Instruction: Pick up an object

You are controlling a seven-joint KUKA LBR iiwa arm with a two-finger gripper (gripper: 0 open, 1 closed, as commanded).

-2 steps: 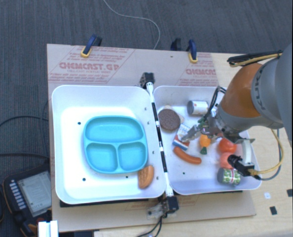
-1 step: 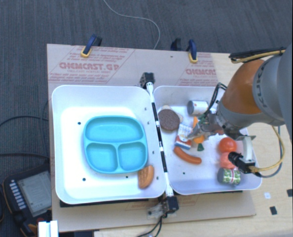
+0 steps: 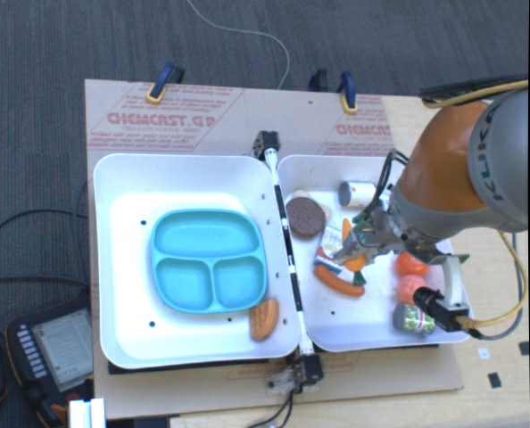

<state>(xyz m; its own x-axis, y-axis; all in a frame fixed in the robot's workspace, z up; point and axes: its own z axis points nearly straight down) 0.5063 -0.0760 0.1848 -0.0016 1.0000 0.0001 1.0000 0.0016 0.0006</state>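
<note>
My gripper [image 3: 358, 246] is low in the right bin [image 3: 372, 339], in the middle of a cluster of toy food. Right under it lie an orange carrot-like piece [image 3: 355, 261] and a white item [image 3: 333, 240]. A hot dog [image 3: 339, 280] lies just to its front left. A brown round cookie [image 3: 305, 216] sits to its left, and a white cylinder [image 3: 355, 191] lies behind it. Partly hidden under the wrist are a red piece [image 3: 413, 264] and a pink-orange ball [image 3: 409, 287]. A green can [image 3: 414, 319] lies at the bin's front right.
The left bin [image 3: 122, 185] holds a blue three-compartment plate [image 3: 210, 259] and a brown croissant-like piece [image 3: 264, 318] at its front right corner. A black clip [image 3: 267, 143] sits on the ridge between the bins. Cables run off the bench's right side.
</note>
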